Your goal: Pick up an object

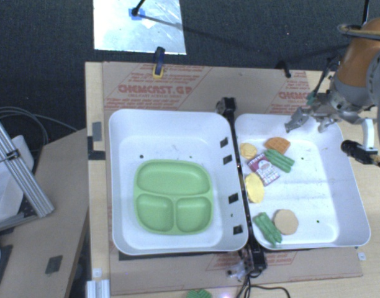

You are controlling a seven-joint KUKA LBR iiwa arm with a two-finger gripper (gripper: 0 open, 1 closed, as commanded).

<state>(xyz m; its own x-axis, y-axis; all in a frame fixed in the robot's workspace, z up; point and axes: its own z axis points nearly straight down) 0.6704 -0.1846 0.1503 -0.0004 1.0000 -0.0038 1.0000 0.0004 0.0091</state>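
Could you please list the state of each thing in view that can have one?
Gripper: open, over the right bin's far edge, holding nothing.
Green divided tray: lying flat in the left bin, compartments bare.
Maroon packet: lying flat in the right bin.
Green toy near front: lying on its side.

Divided tray (173, 196) in left bin (125, 135); small food items (265, 166) in right bin (339, 191).

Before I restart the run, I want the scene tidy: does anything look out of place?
One green item lies outside both bins, on the bench's front edge below the left bin. Everything else sits inside the bins.
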